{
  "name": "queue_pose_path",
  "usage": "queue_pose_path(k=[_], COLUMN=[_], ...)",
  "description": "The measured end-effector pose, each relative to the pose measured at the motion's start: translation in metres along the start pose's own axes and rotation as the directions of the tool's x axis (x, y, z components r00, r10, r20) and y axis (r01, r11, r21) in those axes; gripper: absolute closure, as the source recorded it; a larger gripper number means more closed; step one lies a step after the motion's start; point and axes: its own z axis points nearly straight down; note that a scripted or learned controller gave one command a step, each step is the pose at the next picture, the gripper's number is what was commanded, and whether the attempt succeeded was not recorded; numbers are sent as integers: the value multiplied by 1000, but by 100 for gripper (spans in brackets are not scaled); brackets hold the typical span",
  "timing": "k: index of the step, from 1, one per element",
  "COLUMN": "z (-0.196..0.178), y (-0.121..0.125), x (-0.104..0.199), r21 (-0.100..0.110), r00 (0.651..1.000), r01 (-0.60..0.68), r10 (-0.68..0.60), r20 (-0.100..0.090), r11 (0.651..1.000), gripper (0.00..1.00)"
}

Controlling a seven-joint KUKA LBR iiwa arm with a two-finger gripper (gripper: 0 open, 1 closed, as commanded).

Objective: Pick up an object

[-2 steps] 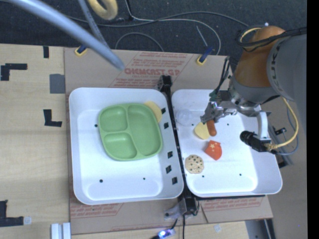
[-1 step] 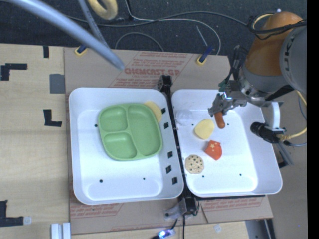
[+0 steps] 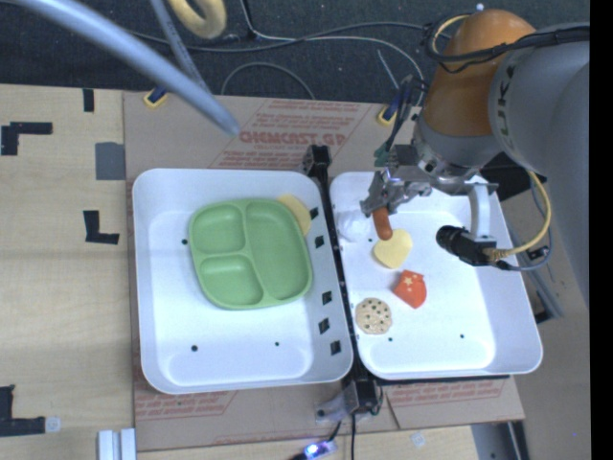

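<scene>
My gripper (image 3: 381,202) is low over the back left part of the right bin (image 3: 498,353). A small brown sausage-shaped piece (image 3: 383,224) sticks out just below the gripper's tip; whether it is gripped I cannot tell. Touching it in front lies a pale yellow piece (image 3: 393,250). A red piece (image 3: 410,288) and a round chocolate-chip cookie (image 3: 374,315) lie nearer the front of the same bin. A small pale object (image 3: 351,226) rests by the bin's left wall.
The left bin (image 3: 163,353) holds a green divided plate (image 3: 251,253) with a yellow piece (image 3: 300,213) at its back right corner. A black divider (image 3: 330,286) runs between the bins. The arm's black cable fitting (image 3: 465,242) hangs over the right bin.
</scene>
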Motion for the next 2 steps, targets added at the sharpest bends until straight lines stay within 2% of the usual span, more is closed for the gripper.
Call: queue_pose_path(k=[1, 2], z=[5, -3], y=[8, 10], x=[64, 115], r21=[1, 1], r00=[1000, 1000], r01=[0, -1], r10=[0, 1], r20=[1, 1], r11=[1000, 1000], gripper=[100, 100])
